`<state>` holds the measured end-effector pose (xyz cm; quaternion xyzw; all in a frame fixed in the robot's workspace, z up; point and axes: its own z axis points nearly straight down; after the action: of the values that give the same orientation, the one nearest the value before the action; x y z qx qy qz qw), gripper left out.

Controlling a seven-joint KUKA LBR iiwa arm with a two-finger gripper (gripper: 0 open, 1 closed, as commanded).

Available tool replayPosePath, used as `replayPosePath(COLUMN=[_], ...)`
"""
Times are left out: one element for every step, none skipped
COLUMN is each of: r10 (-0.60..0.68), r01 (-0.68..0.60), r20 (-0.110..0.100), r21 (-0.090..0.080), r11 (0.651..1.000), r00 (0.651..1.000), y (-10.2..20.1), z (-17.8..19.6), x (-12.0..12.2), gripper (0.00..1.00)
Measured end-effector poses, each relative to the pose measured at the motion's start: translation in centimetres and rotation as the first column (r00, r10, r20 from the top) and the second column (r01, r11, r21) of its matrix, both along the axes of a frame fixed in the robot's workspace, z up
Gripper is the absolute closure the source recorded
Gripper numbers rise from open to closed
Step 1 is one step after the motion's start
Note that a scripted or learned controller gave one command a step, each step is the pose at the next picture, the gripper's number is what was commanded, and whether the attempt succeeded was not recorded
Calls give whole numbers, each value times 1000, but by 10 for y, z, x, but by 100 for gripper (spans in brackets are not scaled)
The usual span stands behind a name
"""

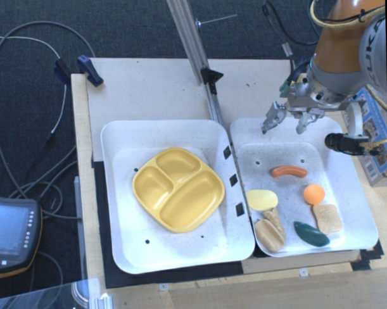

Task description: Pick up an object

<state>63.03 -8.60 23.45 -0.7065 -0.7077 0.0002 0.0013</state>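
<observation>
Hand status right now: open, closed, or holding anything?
Hand: open, holding nothing, above the far end of the right bin.

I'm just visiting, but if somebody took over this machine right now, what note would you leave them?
Claw: open, holding nothing, poised over the far end of the right bin.
Right bin: sausage, orange ball, yellow piece, bread slice, green piece, tan pastry.
Left bin: yellow divided plate.
Done: nothing picked up.
Left: lower, grip one object, lift.
</observation>
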Motion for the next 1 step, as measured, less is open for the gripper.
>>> replayPosePath(r10=[0], r01=[0], r20=[0], r21=[0], r11=[1000], r00=[1000], y=[0], z=[0], x=[0], gripper=[0])
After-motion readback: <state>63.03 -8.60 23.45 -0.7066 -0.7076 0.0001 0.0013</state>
